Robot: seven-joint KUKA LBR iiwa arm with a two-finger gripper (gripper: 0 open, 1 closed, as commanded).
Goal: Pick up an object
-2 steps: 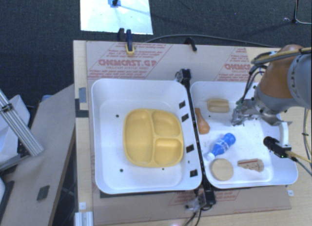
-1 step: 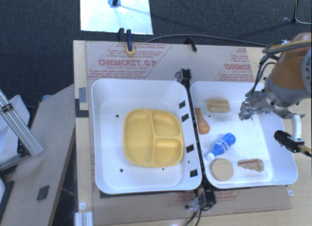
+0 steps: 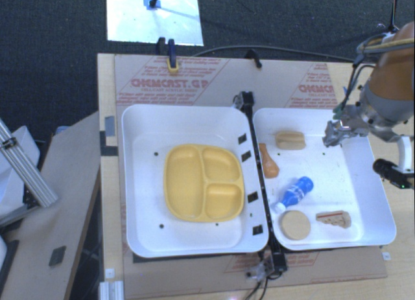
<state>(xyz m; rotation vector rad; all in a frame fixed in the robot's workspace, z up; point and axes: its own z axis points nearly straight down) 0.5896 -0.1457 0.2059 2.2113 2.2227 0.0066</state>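
Note:
In the right bin [image 3: 363,182] lie several small objects: a tan bread roll [image 3: 290,140] at the back, an orange drumstick-shaped piece [image 3: 268,161] along the left wall, a blue bottle [image 3: 295,192] in the middle, a round tan cookie [image 3: 296,225] at the front and a brown wedge slice [image 3: 334,219] beside it. My gripper [image 3: 335,134] hangs over the bin's back right part, to the right of the bread roll, and I see nothing between its fingers. The arm with its orange band [image 3: 392,75] comes in from the right.
The left bin [image 3: 142,162] holds a yellow divided plate [image 3: 204,183]. Black clips line the divider [image 3: 254,175] between the bins. A blue-and-yellow clamp [image 3: 172,54] sits at the bench's back edge. An aluminium bar [image 3: 23,166] leans at far left.

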